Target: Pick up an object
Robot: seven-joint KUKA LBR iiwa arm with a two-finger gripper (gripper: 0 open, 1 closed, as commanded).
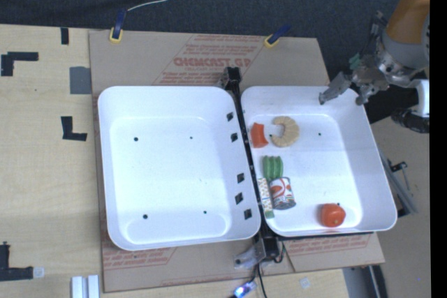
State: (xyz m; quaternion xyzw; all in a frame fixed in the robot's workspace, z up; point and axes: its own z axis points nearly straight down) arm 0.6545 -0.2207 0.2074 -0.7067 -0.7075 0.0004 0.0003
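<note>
The right bin (363, 150) holds several small objects. A tan crescent-shaped piece (285, 131) lies near its upper left, with a small orange-red piece (258, 135) just left of it. Below them lies a green item (272, 167), and under that a red and white can (281, 193) on its side. A red tomato-like ball (332, 215) rests near the front right corner. My gripper (344, 90) hangs over the bin's far right corner, above and right of the crescent piece. Its two fingers are spread apart with nothing between them.
The left bin (112, 150) sits beside the right one, joined along a black hinged divider (241, 150). Both rest on a cardboard sheet (209, 59) held by clamps. A white cable (150, 3) runs across the dark cloth at the back.
</note>
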